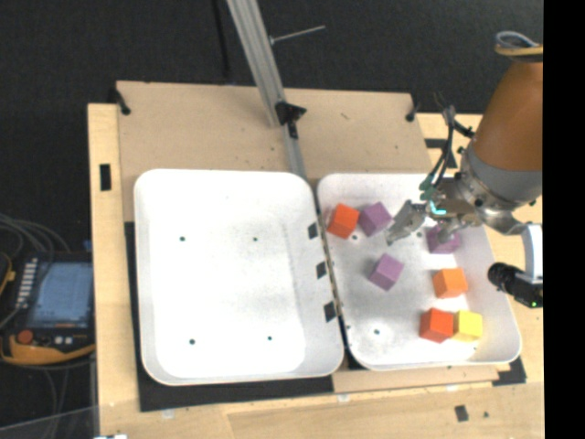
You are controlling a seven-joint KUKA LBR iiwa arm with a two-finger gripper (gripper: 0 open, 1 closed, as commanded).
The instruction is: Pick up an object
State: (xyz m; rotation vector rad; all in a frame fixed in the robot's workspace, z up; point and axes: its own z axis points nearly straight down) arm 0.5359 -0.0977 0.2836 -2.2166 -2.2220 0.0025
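Right bin (pixel 366 350): gripper (pixel 407 225) just right of purple cube (pixel 375 218); finger state unclear.

my gripper (pixel 407 222) over right shallow white bin (pixel 507 355) | two small cubes (pixel 344 219) just left of me | one cube (pixel 386 271) below me | four cubes (pixel 450 283) to my right | left shallow white bin (pixel 151 273) well left
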